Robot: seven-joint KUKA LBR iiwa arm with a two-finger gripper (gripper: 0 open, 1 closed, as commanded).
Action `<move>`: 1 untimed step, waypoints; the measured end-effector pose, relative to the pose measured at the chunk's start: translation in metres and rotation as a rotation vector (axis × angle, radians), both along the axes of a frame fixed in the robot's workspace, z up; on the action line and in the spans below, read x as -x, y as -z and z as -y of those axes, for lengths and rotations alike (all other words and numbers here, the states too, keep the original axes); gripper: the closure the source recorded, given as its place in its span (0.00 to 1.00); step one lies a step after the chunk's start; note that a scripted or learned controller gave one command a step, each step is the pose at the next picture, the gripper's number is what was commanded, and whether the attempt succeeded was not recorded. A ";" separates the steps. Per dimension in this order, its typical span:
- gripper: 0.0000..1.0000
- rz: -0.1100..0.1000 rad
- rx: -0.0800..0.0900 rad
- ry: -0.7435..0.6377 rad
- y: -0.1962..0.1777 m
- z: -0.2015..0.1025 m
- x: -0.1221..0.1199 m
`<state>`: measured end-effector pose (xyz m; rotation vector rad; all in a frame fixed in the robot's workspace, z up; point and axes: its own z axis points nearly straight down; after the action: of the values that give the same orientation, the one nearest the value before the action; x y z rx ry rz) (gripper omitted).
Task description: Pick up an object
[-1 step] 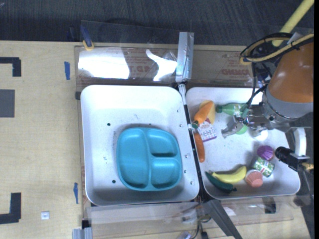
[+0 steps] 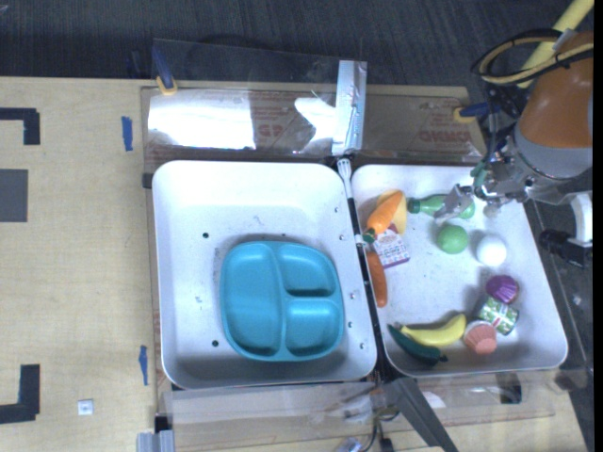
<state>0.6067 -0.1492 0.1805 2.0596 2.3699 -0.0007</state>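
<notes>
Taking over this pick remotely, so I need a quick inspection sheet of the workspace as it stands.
Surface: bench, two white bins; left bin, right bin.
Job's things: in the right bin, banana, green ball, white ball, purple item, orange carrot-like piece, others.
Clutter: blue divided tray in the left bin.
Grippers: gripper over the right bin's far corner; nothing seen held.
Cables: yellow and black loops above the arm.
Surroundings: clear panel behind the bins.
</notes>
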 end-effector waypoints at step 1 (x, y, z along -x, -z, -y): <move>0.00 0.005 0.000 -0.010 0.093 0.018 -0.026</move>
<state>0.6327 -0.1675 0.0878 2.0457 2.3768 0.0040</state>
